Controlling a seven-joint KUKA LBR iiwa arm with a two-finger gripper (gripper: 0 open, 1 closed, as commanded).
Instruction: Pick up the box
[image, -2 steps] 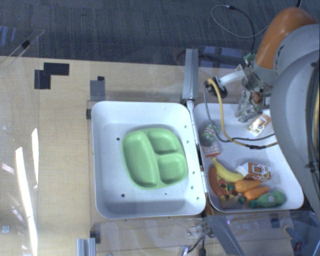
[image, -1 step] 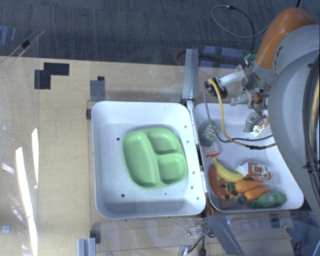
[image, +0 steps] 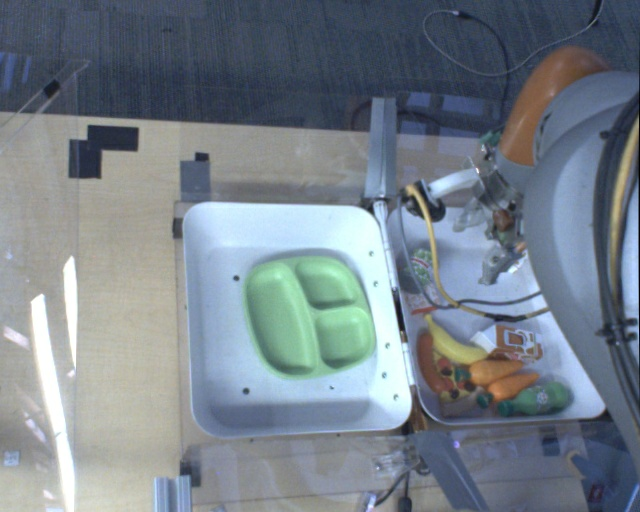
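Pale wood bench (image: 110, 330), dark carpet floor (image: 220, 50).

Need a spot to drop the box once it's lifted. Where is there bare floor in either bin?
Left bin: a bare white margin runs all around the green tray, widest along its left and near sides. Right bin: the near end is crowded with banana, carrots and box; the gripper hangs over the far end.

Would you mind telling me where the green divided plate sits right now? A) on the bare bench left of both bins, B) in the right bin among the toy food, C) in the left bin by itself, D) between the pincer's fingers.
C: the green divided plate lies flat in the middle of the left bin, while the banana and the box lie in the right bin.
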